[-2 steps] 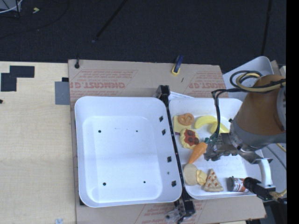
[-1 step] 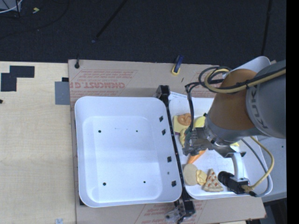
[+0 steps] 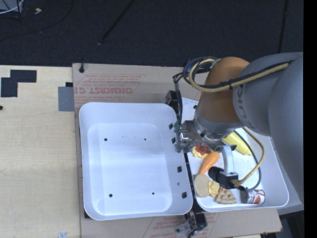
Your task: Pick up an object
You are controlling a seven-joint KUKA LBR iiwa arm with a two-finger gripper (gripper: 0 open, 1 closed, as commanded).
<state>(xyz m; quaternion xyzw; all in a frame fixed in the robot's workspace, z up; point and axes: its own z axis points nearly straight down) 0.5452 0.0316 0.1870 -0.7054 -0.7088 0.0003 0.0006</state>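
Under both bins, cardboard sheet (image 3: 114,86) w/ red print, upside down, unreadable. Right bin (image 3: 278,192): carrot (image 3: 209,161), banana (image 3: 237,143), pizza slice (image 3: 226,196), round biscuit (image 3: 202,185), red can (image 3: 254,197). Gripper (image 3: 195,140) low at that bin's left edge, near carrot; open/closed can't tell. Left bin (image 3: 129,162) alongside, on pale wood bench (image 3: 34,157).

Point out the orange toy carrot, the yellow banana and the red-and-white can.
orange toy carrot (image 3: 210,161), camera view, middle of its body
yellow banana (image 3: 238,144), camera view, its visible middle
red-and-white can (image 3: 255,198), camera view, its side
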